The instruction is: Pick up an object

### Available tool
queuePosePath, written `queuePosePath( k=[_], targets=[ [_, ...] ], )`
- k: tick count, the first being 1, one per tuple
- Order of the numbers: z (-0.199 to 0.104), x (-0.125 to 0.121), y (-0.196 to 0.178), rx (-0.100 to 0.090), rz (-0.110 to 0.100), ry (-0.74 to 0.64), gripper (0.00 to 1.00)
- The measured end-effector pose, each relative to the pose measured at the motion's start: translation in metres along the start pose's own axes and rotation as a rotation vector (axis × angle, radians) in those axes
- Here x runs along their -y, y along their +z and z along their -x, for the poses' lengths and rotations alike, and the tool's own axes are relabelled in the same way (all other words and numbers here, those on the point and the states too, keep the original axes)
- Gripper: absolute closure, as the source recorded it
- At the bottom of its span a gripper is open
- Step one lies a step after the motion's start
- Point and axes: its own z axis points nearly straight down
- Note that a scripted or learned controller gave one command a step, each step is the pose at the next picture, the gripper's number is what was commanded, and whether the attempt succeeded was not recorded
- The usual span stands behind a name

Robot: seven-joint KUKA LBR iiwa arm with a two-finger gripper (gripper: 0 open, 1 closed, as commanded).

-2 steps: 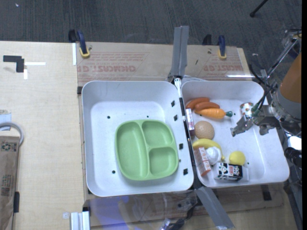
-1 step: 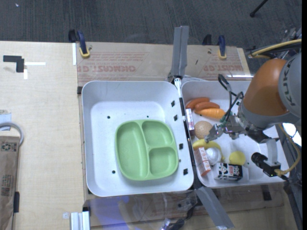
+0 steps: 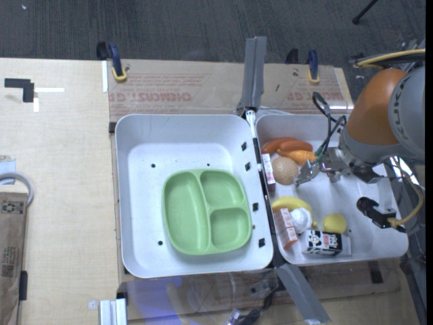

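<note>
Bins number two on my bench: a left bin (image 3: 128, 181) and a right bin (image 3: 379, 249), touching along their shared edge. I count one green divided plate (image 3: 206, 210) in the left bin, with three compartments, lying toward the 5 o'clock part of that bin's floor.

In the right bin I count seven objects, all crowded on its 9 o'clock side. An orange carrot-like piece (image 3: 291, 145) lies at 11 o'clock, with a tan round object (image 3: 285, 170) just below it and a small red-and-white packet (image 3: 268, 168) just beside that on its 9 o'clock side. Lower down I see a banana (image 3: 291, 203), a white-and-red bottle (image 3: 292, 221) touching it, a yellow lemon-like object (image 3: 334, 223) at 3 o'clock of the bottle, and a black-and-white carton (image 3: 323, 242) at 6 o'clock.

One gripper (image 3: 308, 173) hangs just at 3 o'clock of the tan round object, reaching in from the arm (image 3: 382, 117), whose far side is cut off at the frame's edge. The fingertips are small and blurred against the bin floor; I cannot tell whether they stand apart or together, and I cannot make out anything between them. Labels on the packet, bottle and carton are too small for me to read.
</note>
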Motion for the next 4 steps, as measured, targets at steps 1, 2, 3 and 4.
queuePosePath(
  k=[1,2,3,4],
  targets=[
    [-0.011,-0.068,-0.002,0.001,0.002,-0.142,0.0],
    [0.036,-0.081,-0.002,-0.01,-0.006,-0.003,0.0],
    [0.039,-0.079,-0.01,-0.002,-0.01,-0.005,1.0],
    [0.096,-0.076,-0.114,0.004,0.005,-0.227,1.0]
  ],
)
